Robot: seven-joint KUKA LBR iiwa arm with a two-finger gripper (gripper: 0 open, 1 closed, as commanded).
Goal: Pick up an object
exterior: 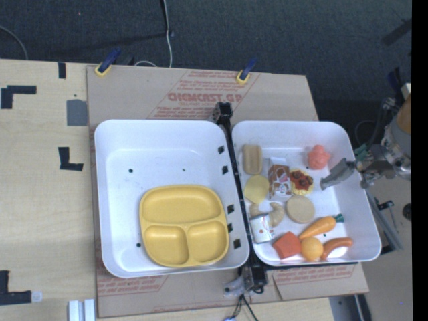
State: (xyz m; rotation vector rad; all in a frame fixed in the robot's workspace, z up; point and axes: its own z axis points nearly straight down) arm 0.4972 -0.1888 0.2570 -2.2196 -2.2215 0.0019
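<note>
Objects for picking crowd the right bin (353,154): a tan bread piece (252,158) at its upper left, a pink lump (319,156) toward the upper right, a small pizza slice (301,181) just below and left of that, a printed carton (279,180) touching the pizza's left side. Lower down sit a pale yellow piece (255,190), a beige round cookie (300,210), an orange carrot (317,227) lying at a slant, a red block (287,245), a small orange fruit (311,249) and a red-and-white sausage shape (336,247) along the bottom edge. The gripper (332,178) pokes in from the right side of the frame, over the bin's right portion, near the pink lump and apart from the pizza (whether its fingers are spread or pressed together cannot be told at this angle), and nothing is seen between them. Over in the left bin (114,152), a yellow divided tray (184,223) lies toward the lower middle.
</note>
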